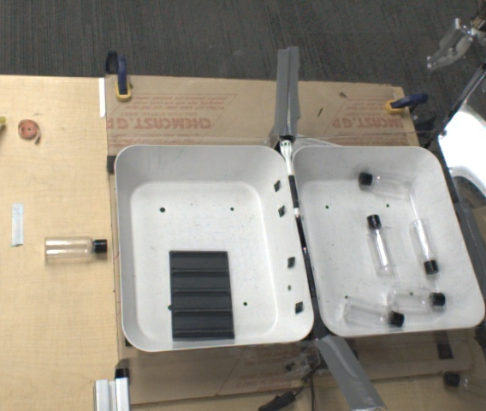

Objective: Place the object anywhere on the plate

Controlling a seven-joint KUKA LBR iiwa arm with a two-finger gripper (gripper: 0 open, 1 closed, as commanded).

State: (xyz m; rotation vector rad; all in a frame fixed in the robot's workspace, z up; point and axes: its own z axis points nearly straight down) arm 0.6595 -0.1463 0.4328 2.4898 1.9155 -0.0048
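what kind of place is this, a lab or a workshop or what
Probably a robotics lab test bench: two shallow white bins clamped side by side over cardboard, clear black-capped vials loose in the right bin, a ridged black plate in the left, and office-style carpet beyond.

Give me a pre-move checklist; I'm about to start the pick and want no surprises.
1. Plate in place: ok, dark ribbed plate lies flat in the left bin, near its front wall.
2. Plate surface free: ok, nothing on it.
3. Objects to pick: ok, five clear vials with black caps lie in the right bin.
4. An easy single vial: ok, the middle vial lies apart from the others.
5. Front vials: not ok, they crowd together near the front wall.
6. Gripper state: cannot tell.
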